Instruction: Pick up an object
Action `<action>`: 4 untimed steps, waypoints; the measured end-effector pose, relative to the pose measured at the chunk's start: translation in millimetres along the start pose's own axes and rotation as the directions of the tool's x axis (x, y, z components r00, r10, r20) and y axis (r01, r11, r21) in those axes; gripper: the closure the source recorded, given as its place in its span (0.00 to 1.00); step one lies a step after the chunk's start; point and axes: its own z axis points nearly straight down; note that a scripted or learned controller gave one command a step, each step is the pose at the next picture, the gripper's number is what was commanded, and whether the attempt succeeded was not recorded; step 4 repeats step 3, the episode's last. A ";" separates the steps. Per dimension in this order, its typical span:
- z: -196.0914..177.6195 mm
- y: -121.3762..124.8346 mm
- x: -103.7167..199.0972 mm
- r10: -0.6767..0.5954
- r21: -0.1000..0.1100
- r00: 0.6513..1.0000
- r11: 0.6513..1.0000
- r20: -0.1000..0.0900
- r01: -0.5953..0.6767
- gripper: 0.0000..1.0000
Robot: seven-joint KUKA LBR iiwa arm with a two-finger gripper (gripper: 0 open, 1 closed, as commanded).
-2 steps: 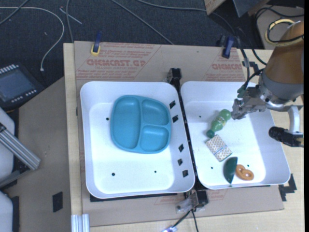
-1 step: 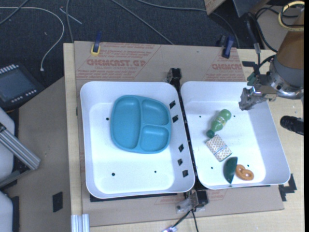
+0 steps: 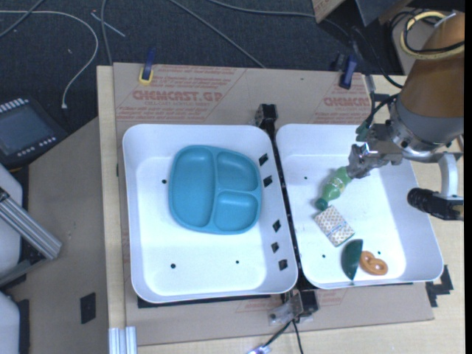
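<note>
A: So where's the gripper (image 3: 359,158) parked? It's seen low over the right bin (image 3: 413,271), at the upper end of the green bottle (image 3: 333,188). How wide it's set can't be told from this angle.

B: And the bottle? It's laid flat in that bin, long axis running down-left from the tool. A patterned packet (image 3: 334,225), a dark green piece (image 3: 351,259) and a pretzel (image 3: 373,264) are spotted further down. A blue divided plate (image 3: 215,189) is sat in the left bin (image 3: 147,257).

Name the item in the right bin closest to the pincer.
The green bottle, directly under the pincer; the checkered packet, dark green piece and orange pretzel lie farther.
</note>
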 end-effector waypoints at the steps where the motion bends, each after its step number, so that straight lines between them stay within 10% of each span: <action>1: -4.1 -7.9 55.3 -0.003 -0.001 1.000 1.000 -0.001 0.003 1.00; 4: 0.4 -39.5 143.9 -0.001 0.001 1.000 1.000 0.000 0.001 1.00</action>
